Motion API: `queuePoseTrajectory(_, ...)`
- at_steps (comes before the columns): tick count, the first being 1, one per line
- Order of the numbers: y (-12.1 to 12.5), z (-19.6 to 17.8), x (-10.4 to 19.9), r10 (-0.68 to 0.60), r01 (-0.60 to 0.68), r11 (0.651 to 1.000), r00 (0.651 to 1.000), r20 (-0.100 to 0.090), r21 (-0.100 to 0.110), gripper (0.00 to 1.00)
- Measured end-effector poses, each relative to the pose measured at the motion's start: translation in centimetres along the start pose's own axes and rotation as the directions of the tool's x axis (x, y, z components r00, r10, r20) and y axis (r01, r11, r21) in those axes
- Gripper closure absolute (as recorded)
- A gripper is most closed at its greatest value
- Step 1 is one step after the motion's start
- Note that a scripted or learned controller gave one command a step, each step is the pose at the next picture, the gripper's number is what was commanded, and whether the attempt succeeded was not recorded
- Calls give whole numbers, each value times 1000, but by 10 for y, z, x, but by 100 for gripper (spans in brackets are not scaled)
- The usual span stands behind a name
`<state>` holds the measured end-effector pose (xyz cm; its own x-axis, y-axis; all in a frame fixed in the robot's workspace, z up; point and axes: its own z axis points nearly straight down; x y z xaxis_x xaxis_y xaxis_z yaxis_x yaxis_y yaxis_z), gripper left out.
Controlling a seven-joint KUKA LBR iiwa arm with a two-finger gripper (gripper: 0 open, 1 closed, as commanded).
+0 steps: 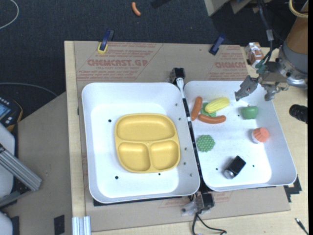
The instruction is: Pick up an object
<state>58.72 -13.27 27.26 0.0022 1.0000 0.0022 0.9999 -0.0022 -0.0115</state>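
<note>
Hovering spread open and empty over the right bin's (281, 146) far edge, the gripper (256, 88) sits just above the small green toy (249, 112), which looks light, rigid and smooth, best pinched across its narrow middle.

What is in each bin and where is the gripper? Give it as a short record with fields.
left bin: yellow divided plate
right bin: two orange sausages, corn cob, green pepper, green round piece, orange-pink piece, black block
gripper: above the right bin's far edge, fingers spread, holding nothing
nearest item: green pepper
</note>
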Motion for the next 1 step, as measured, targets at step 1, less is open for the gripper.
queuePoseTrajectory(1,2,-6,0,-2,2,1000,1000,2,-11,0)
